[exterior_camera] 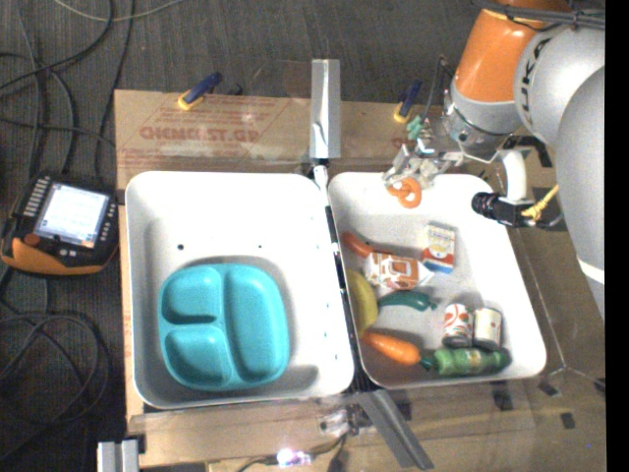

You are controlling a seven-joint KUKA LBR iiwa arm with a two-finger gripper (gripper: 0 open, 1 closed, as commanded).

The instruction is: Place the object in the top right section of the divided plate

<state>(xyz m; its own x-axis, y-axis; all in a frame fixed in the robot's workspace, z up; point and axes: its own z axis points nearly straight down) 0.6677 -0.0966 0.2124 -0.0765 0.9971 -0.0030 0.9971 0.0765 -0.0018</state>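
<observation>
The gripper (409, 177) hangs over the far end of the right bin (511, 264) with a small orange ring (406, 194) between its fingertips. The blue divided plate (225, 325) lies in the left bin (147, 264) — well apart. A carrot (390, 347), banana (361, 300) and cans (470, 324) crowd the right bin's near end.

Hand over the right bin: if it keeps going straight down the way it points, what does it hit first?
Probably the small orange ring right under the hand. Below that is the right bin floor near its top-left corner. Depth is unclear from this slanted view.
</observation>
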